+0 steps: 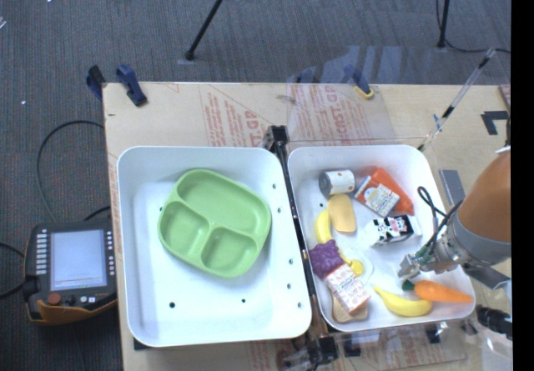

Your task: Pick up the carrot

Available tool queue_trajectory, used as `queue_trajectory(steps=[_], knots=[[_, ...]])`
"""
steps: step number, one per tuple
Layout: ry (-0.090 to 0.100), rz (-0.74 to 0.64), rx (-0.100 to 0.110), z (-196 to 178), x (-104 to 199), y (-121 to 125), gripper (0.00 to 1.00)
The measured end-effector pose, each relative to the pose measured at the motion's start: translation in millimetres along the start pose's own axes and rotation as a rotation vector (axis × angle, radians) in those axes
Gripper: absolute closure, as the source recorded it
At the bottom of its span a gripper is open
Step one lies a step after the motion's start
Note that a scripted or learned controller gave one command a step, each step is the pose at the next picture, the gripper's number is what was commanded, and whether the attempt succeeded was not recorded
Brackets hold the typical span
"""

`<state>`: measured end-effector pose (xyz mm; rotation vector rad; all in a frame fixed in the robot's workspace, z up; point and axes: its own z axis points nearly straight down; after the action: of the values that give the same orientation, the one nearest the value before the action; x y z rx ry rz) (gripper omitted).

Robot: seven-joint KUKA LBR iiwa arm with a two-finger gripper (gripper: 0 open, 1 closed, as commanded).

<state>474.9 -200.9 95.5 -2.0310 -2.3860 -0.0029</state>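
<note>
The bench [209, 115] is brown board on a dark carpet floor, and it carries 2 white bins. The left bin [142, 294] holds a green plate [215, 222], probably as a place for sorted food. The right bin [425, 162] holds the toy food. The carrot [442, 292] lies at its right edge, just beside a banana [402, 303]. The gripper [420, 262] hovers close above the carrot's green end; I cannot tell how it stands.

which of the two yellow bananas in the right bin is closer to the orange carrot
The yellow banana at the bin's front edge, just left of the orange carrot. The other yellow banana lies further off, along the bin's left wall beside the purple item.
</note>
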Motion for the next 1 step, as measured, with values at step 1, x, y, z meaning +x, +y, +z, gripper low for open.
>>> queue_trajectory(steps=[1], knots=[[0.000, 0.000, 0.000, 0.2, -0.2, -0.3, 0.00]])
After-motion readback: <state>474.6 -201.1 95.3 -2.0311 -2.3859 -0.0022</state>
